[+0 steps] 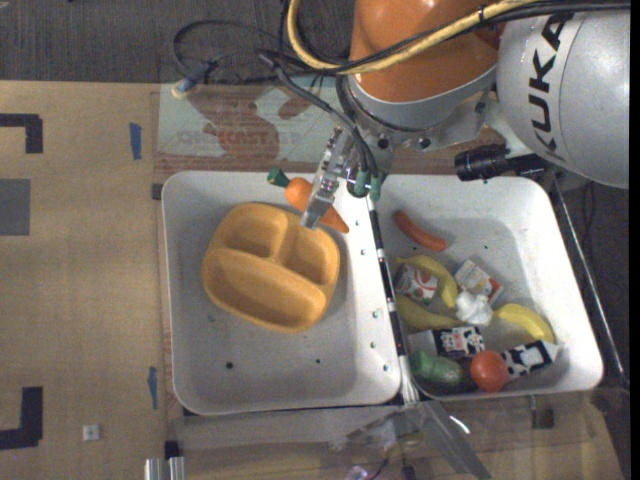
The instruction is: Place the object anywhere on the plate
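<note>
Pincer (322,200) over carrot (300,192) (grip unclear) beside glossy compartmented yellow plate (265,288).

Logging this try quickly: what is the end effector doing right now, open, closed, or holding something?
End effector: cannot be told; it is over the top edge of the plate, next to a toy carrot.

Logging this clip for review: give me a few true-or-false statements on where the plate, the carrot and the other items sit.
1. The yellow plate lies in the left bin. True.
2. The plate has no dividers. False: it has three compartments.
3. A toy carrot is at the plate's far edge, under the gripper. True.
4. The carrot lies flat in the plate's largest compartment. False: it is at the rim, beside the gripper.
5. The bananas and milk cartons lie in the right bin. True.
</note>
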Action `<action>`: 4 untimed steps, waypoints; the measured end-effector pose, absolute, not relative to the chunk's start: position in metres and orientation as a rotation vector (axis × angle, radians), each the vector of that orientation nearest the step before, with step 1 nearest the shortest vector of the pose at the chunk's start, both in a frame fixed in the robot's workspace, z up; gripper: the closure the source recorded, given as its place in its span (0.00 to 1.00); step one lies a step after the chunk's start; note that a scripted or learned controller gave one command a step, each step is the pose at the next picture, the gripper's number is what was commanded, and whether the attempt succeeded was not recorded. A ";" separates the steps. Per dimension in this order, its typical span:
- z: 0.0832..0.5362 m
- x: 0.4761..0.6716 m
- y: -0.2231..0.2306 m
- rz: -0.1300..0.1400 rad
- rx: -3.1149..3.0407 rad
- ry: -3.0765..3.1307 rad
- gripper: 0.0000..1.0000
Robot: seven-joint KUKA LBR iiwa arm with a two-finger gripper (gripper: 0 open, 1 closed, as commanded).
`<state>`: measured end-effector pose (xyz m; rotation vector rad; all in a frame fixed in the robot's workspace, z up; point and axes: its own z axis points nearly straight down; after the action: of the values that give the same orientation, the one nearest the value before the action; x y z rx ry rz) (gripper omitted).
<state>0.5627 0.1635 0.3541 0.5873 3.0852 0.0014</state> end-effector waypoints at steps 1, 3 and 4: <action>0.427 0.609 0.145 0.005 0.530 3.088 1.00; 0.367 0.603 0.202 0.003 0.561 3.088 0.00; 0.348 0.653 0.165 0.005 0.389 3.109 0.00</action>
<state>0.6526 0.1652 0.3481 0.3895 3.1089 0.0046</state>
